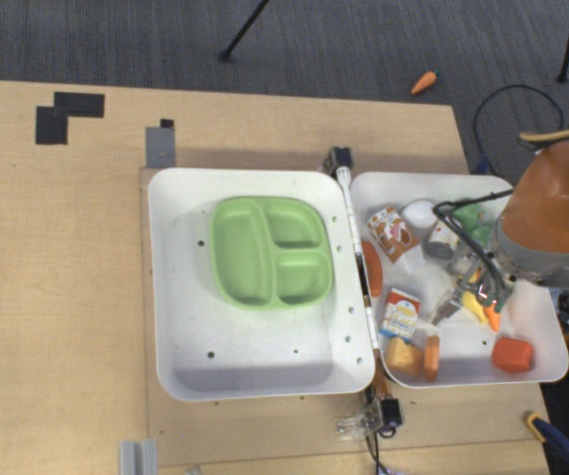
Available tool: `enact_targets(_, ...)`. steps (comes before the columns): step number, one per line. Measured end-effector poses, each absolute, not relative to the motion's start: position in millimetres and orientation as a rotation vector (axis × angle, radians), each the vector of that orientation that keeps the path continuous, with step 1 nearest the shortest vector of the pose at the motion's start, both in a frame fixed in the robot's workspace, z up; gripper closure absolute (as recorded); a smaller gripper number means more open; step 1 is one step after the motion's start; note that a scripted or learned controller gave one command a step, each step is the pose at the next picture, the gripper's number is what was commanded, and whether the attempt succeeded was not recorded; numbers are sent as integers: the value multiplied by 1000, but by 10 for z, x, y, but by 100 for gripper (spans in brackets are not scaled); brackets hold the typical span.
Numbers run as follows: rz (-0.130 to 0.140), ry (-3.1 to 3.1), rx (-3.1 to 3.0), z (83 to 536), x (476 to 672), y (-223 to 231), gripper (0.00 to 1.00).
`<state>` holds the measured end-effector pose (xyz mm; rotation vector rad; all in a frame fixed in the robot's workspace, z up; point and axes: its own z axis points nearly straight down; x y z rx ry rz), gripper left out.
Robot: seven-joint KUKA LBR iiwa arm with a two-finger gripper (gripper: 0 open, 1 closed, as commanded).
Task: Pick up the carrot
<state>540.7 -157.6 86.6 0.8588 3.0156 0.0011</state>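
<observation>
In the right bin (551,369), a short orange stick that looks like the carrot (430,356) lies near the front wall, beside a tan lump (400,354). My gripper (446,280) hangs over the bin's middle, up and to the right of that orange stick and apart from it. Its two grey fingers (450,308) are spread, with nothing between them. The grey and orange wrist (546,211) covers the right side of the bin.
The right bin also holds a red-and-white packet (390,233), a small carton (400,315), a yellow and orange piece (478,306), an orange block (513,354) and a reddish strip (371,268). A green divided plate (269,252) lies in the left bin (180,354). An orange carrot-shaped thing (423,82) lies on the floor.
</observation>
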Motion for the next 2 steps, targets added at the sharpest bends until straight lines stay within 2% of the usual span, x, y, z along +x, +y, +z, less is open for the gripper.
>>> enact_targets(1,-2,3128,82,873,5273,-1523,0)
enact_targets(2,-2,3124,-198,871,5265,-1685,0)
